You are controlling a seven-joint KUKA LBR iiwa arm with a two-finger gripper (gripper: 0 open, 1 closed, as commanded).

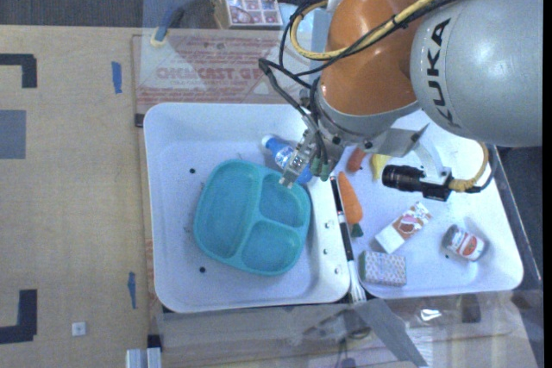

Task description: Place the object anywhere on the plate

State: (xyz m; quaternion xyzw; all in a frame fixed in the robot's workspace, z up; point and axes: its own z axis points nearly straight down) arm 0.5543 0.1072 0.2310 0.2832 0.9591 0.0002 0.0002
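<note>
Grey KUKA arm (483,56) with its orange band (371,47) sits closest to the lens, coming in from the right. Tool (296,168) hangs off it, tips at the upper right rim of the teal plate (250,218). Can't tell how the tool's jaws stand. Blue-and-white bottle (278,152) lies just beside the tool tips, off the plate's top right edge, on the left bin (172,185) floor; not seen between the fingers. Plate has three compartments, sits mid left bin. Right bin (504,267) holds a carrot (348,196) by the divider, a small red-and-white carton (405,227), a patterned sponge block (383,268), a small can (464,244). Both bins on the bench (69,185).
</note>
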